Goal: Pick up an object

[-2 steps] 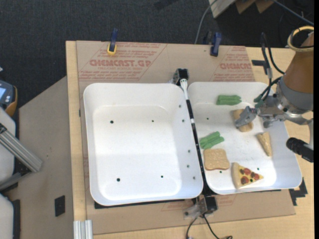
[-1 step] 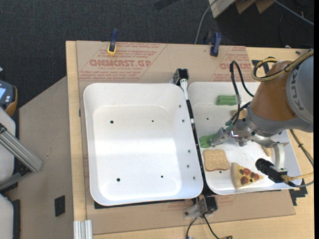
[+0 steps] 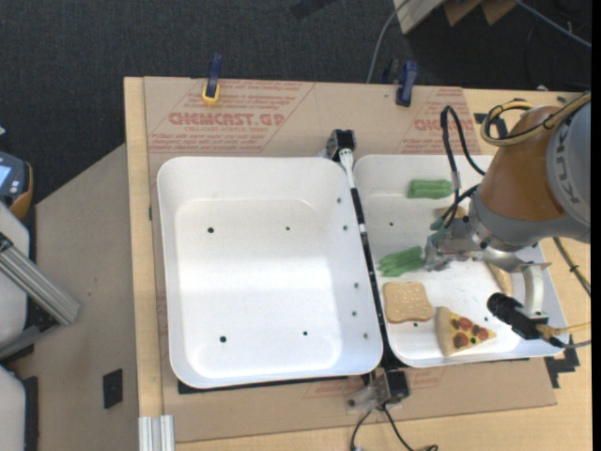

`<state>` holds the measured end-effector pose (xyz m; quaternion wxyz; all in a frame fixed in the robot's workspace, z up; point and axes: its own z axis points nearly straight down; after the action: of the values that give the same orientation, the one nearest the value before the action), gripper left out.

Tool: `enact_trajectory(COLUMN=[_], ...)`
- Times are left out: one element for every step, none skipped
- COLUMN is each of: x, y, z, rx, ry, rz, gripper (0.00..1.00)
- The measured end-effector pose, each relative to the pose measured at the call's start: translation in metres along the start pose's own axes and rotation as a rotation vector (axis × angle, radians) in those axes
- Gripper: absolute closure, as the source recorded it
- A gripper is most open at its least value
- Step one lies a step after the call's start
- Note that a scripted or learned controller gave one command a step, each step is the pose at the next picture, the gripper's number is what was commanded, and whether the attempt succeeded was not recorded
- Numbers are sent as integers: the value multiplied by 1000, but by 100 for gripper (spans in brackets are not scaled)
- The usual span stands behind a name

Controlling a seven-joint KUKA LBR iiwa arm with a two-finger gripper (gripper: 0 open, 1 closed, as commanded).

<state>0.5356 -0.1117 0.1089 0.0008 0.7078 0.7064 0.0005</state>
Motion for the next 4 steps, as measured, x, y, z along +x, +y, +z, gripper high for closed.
enact_trajectory(x=[0,0,0,0], y=[0,1,1,2], z=[-10,-20,-29,-39], rx=[-2,-4,-6,-8], ry=[-1,-2,-3,-4], rz=[1,2,3,3], gripper=[100,100,100,100])
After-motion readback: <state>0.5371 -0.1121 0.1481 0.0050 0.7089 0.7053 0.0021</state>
